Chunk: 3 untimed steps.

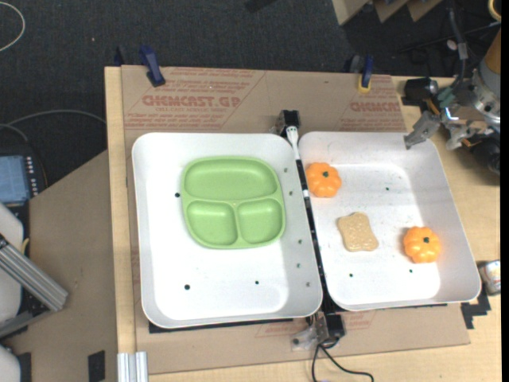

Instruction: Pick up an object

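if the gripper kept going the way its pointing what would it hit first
The gripper sits at the far right corner of the right bin, tips angled down and left. Straight on, it would probably meet the bin's bare white floor first, short of the nearer pumpkin. Its height is hard to judge from this view.

Even, fairly bright overhead light falls on the scene. The two white bins point(382, 293) reflect it strongly and look nearly washed out, with soft glare on their floors. Shadows are faint and short. The dark floor point(71, 22) around stays dim. Focus is slightly soft throughout, edges grainy.
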### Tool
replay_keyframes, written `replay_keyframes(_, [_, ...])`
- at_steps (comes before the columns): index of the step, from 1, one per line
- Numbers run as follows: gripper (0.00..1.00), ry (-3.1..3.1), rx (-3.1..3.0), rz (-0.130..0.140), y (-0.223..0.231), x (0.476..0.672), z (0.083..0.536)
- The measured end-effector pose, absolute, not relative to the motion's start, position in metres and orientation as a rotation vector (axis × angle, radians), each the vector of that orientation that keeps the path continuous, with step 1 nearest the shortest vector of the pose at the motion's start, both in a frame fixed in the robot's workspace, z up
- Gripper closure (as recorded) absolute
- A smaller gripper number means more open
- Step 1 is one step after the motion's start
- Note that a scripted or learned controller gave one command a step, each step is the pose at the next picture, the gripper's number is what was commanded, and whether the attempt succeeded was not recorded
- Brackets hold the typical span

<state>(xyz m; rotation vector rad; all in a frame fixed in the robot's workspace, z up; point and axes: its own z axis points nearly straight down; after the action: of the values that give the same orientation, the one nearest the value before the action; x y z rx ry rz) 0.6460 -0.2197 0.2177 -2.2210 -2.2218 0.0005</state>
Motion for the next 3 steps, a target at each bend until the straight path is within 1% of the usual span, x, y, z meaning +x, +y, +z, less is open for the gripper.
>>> replay_keyframes(1, [0.00,-2.240,-2.234,-0.014,-0.225,0.660,0.380])
replay_keyframes(2, [0.00,-2.240,-2.234,-0.014,-0.223,0.660,0.548])
replay_keyframes(3, [0.00,-2.224,-2.215,0.000,-0.168,0.610,0.536])
